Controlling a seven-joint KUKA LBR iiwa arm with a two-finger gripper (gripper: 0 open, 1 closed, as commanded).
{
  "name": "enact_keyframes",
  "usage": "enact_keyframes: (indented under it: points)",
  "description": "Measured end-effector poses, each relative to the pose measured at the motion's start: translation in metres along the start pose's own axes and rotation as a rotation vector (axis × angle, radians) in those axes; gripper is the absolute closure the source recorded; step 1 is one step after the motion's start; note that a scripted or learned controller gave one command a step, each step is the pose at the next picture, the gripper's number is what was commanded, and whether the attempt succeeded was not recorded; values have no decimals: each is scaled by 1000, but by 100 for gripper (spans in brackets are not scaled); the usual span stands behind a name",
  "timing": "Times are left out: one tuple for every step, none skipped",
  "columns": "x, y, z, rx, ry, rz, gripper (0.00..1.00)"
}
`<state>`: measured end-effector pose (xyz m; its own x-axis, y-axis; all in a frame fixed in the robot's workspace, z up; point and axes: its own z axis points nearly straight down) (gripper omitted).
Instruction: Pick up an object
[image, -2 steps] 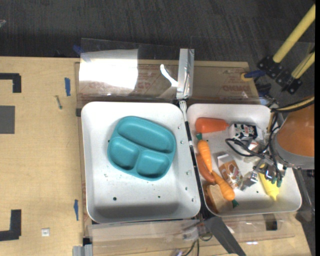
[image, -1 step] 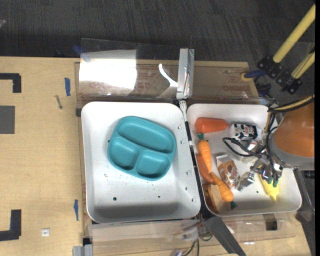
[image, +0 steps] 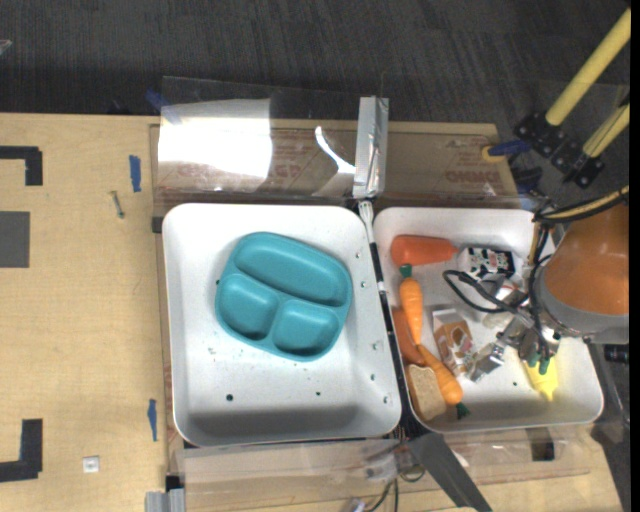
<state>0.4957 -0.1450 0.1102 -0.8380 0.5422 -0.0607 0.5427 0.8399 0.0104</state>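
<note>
The right bin (image: 585, 405) holds several toy foods. A fat orange carrot (image: 425, 248) lies at its back, a slimmer carrot (image: 411, 303) stands along the left wall, and a third carrot (image: 438, 368) runs toward the front. A bread slice (image: 425, 391) sits at the front left and a brown packet (image: 452, 338) lies mid-bin. A small black-and-white item (image: 488, 262) is at the back. My gripper (image: 503, 348) hangs low over the bin's middle right, just right of the brown packet. A yellow piece (image: 544, 377) lies beside it.
The left bin (image: 190, 400) carries a teal divided plate (image: 283, 294). A metal divider (image: 369, 150) stands behind the bins. The arm's orange band (image: 598, 268) covers the right bin's right wall. Black cable (image: 470, 292) loops near the gripper. Yellow rods (image: 590, 70) stand at the far right.
</note>
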Motion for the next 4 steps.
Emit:
enact_keyframes:
  points:
    - [-14, -26, 2, -5, 26, 184, 0]
    - [-12, -42, 22, 14, 48, 220, 0]
    - [-16, -41, 10, 10, 35, 217, 100]
    - [-36, 37, -79, 12, 51, 274, 100]
